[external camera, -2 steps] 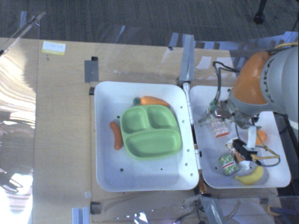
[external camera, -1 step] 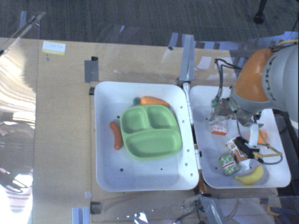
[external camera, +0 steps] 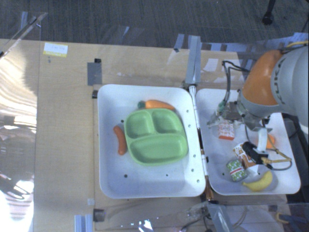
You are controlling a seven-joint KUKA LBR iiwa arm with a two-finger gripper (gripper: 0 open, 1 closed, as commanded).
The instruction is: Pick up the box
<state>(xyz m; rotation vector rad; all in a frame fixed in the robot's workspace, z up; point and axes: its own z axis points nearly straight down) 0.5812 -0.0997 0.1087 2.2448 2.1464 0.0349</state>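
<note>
I saw the arm (external camera: 263,81) reaching in from the right over the right bin (external camera: 208,98), with the gripper (external camera: 223,114) low above the bin's middle. The box (external camera: 226,129), white with a red lower part, sat just below the gripper near the centre of that bin, slightly tilted. I could not tell whether the gripper was spread or closed, or whether it touched the box. Nearer the front of the same bin lay a banana (external camera: 258,181), with a green-patterned can (external camera: 235,169) just beside it on its left. In the left bin (external camera: 111,178) a green tray (external camera: 155,137) with three compartments filled the middle. A carrot (external camera: 159,104) lay against its far edge and a sausage (external camera: 120,140) just beside its left edge.
</note>
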